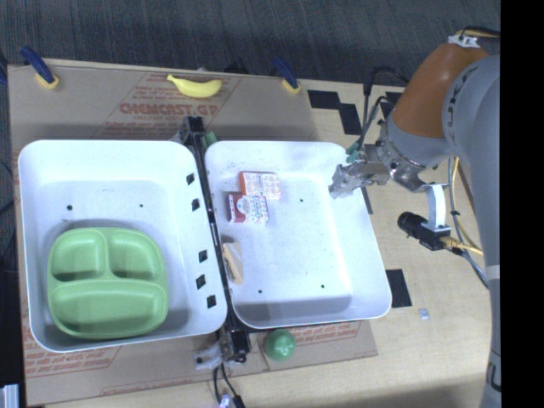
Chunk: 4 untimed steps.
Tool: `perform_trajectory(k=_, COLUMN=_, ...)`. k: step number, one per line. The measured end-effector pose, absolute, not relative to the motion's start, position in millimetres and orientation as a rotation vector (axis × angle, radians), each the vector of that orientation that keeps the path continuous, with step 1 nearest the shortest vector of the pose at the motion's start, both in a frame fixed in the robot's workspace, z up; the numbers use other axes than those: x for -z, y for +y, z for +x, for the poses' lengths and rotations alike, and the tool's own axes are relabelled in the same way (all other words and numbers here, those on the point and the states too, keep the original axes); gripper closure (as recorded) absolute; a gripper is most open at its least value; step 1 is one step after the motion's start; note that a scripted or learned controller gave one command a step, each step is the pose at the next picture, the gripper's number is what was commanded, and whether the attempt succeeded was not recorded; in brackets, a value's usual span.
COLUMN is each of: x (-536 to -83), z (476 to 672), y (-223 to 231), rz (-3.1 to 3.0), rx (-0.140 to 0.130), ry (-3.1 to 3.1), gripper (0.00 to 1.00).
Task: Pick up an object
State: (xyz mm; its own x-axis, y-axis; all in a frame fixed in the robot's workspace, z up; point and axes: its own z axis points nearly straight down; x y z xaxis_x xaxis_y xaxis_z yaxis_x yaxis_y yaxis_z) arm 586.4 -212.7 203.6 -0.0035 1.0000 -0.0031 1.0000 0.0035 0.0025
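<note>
Pincer (342, 179) hung over the right bin's (361, 253) right rim.
Whether it was open or closed could not be told; nothing showed in it. Two small cartons (252, 197) lay well left inside that bin.

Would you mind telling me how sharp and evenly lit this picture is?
Camera view: soft overall, print on the cartons unreadable; light is even, white bins bright without hard glare; the gripper looks slightly blurred; the floor beyond the bench is dim.
</note>
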Motion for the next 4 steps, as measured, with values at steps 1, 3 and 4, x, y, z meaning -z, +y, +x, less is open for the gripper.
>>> perform_trajectory(k=1, x=-202.3, z=586.1, y=-211.5, rz=2.216, rx=0.001, ry=2.226, gripper=0.00)
perform_trajectory(k=3, x=-101.9, z=551.8, y=-210.4, rz=2.214, rx=0.004, ry=2.235, gripper=1.00)
perform_trajectory(k=4, x=-156.6, z=503.2, y=-211.1, rz=2.218, rx=0.001, ry=2.228, gripper=1.00)
